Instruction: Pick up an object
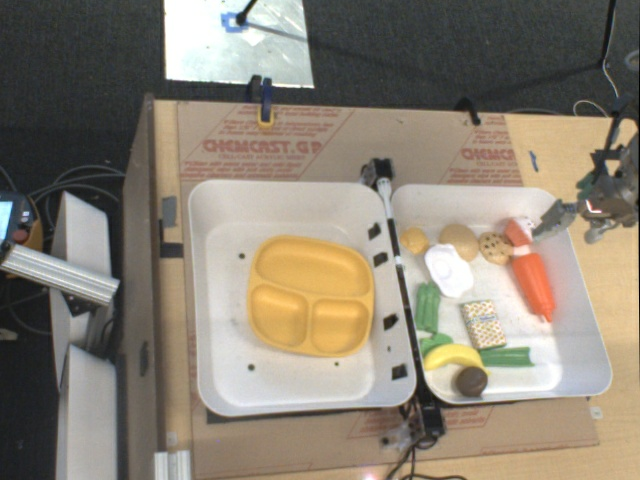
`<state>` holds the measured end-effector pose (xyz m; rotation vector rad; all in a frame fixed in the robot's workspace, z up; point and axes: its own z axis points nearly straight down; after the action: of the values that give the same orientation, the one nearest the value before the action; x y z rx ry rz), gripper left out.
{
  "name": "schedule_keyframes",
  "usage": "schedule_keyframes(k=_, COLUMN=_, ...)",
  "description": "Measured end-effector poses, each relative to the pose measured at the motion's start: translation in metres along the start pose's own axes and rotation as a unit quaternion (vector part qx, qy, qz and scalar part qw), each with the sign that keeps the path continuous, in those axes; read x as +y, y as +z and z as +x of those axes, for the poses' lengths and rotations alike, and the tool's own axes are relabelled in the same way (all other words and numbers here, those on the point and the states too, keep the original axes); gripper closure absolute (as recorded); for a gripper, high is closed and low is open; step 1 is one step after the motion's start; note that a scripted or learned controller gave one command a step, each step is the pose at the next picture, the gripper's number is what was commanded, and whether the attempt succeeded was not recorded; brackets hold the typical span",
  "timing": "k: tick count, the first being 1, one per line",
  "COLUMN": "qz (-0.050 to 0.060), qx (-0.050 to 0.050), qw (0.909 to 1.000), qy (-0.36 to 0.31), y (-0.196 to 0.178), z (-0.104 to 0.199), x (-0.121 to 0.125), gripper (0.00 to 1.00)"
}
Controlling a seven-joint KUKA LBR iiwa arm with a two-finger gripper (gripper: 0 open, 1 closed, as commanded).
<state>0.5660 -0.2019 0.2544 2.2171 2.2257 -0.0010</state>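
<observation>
Camera view, left to right: yellow divided plate (308, 310) lying flat in the left bin (215, 268). Right bin (585, 353) next, crowded: white piece (448, 269), cookie (494, 248), small patterned box (483, 323), banana (449, 355), orange carrot (533, 278) toward its right side. My gripper (606, 200) hangs over the counter's (350, 143) right edge, beyond the bin, holding nothing; how wide it's open, I can't tell.

Arm (618, 183) cut off by right edge, only small part visible. Gripper (552, 218) small and blurred, finger state impossible to tell. Print on small box (483, 323) too small to read. Banana (452, 356) partly hidden under brown ball (470, 380). Device (14, 223) at left edge cut off.
</observation>
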Motion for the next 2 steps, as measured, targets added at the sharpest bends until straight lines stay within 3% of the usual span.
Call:
schedule_keyframes(k=1, qz=-0.001, qx=0.000, qw=1.0000, qy=0.000, y=0.1599, z=-0.0041, x=0.0037, gripper=0.00)
schedule_keyframes(k=2, qz=0.000, qx=0.000, qw=1.0000, qy=0.000, y=0.1524, z=-0.0040, x=0.0043, gripper=1.00)
